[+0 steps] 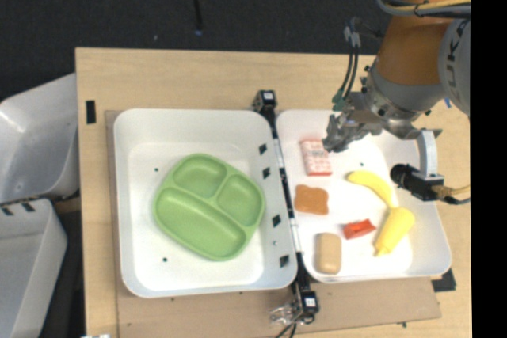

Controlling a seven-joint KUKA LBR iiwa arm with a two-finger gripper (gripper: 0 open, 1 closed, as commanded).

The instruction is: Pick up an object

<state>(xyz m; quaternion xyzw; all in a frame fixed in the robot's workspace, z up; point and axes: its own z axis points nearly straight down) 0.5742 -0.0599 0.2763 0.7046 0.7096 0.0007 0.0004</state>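
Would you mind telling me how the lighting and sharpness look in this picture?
In the camera view, light is even and bright: the white bins look nearly washed out, shadows are faint, and the surround is dark. The whole image is soft; the pink packet's print is unreadable, and the gripper blurs into a grey mass.

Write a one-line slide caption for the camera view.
Grey KUKA arm's tool poised beside a pink rectangular packet in the right white bin; green divided plastic tray in the left bin.

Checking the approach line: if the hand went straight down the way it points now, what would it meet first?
Probably the pink packet, lying just below-left of the hand in the right bin; depth is unclear, so it might touch bare bin floor beside it.
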